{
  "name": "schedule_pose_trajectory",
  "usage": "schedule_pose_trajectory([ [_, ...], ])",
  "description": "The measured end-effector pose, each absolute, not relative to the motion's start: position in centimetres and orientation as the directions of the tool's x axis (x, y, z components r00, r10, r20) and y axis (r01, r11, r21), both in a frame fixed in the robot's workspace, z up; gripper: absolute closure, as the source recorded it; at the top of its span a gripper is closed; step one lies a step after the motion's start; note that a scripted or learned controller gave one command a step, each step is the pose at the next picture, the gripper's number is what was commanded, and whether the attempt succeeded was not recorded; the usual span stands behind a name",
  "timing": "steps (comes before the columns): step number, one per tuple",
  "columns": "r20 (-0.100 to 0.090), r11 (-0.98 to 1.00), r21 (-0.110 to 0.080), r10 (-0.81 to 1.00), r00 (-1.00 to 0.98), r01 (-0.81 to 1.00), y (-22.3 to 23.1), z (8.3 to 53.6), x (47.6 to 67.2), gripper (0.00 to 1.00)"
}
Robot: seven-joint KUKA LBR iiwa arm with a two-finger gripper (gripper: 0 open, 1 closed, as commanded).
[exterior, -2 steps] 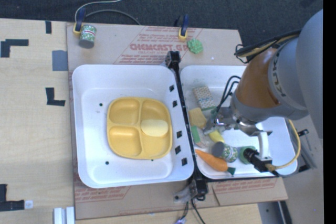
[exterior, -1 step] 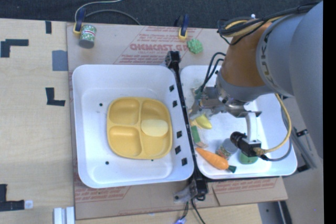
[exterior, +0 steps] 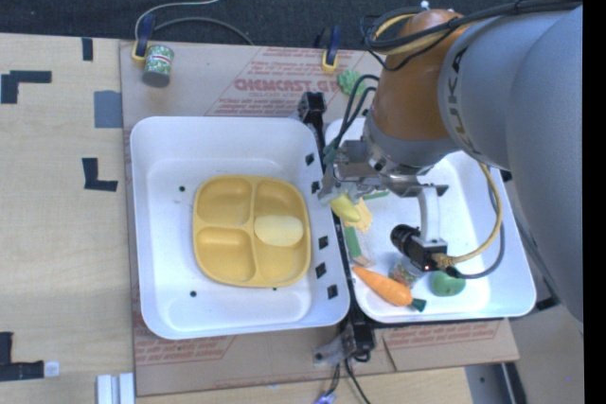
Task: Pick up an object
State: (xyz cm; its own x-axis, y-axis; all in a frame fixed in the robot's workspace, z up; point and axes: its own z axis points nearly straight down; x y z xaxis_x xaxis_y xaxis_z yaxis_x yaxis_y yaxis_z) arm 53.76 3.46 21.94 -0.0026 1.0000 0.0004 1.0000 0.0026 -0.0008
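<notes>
The gripper [exterior: 352, 194] hung low over the yellow object [exterior: 352, 213] in the right bin [exterior: 507, 298]; its state could not be told; closing and lifting remained.

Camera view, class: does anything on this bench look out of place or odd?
One thing does: a small green-labelled can lies on the cardboard beyond the left bin, apart from both bins. The yellow divided plate sits flat, and the carrot lies inside the right bin.
</notes>
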Motion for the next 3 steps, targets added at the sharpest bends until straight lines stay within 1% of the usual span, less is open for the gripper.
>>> schedule_pose_trajectory([
  [1, 0.0, 0.001, -0.003, 1.0, -0.001, 1.0, 5.2, 18.3, 51.0, 1.0],
  [2, 0.0, 0.002, -0.002, 1.0, -0.002, 1.0, 10.3, 21.2, 54.5, 1.0],
  [3, -0.002, 0.0, -0.002, 1.0, 0.0, 1.0, 0.8, 22.6, 51.7, 1.0],
])
